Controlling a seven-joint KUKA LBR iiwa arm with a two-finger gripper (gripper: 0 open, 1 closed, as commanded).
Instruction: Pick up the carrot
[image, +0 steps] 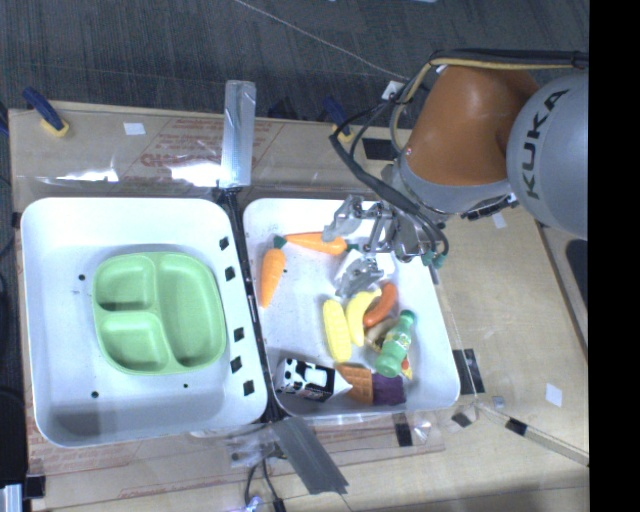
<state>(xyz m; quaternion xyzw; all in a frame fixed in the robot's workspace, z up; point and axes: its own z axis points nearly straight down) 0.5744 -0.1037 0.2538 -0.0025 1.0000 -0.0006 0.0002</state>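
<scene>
Two carrots lie in the right bin (300, 345). One carrot (270, 276) lies lengthwise near the bin's left wall, green top pointing away. A second carrot (312, 242) lies crosswise near the far wall. My gripper (352, 243) hangs low over the bin at the right end of this second carrot. It is open, with one silver finger (346, 213) beyond the carrot's end and the other (359, 271) nearer the front. The carrot's tip sits about level with the gap between them, resting on the bin floor.
Toy food is piled in the right bin's near right part: two yellow pieces (337, 328), a red-orange piece (381, 304), a green bottle (396, 345), a purple item (390, 388) and a black-and-white box (305, 378). A green divided plate (158, 312) sits in the left bin (45, 300).
</scene>
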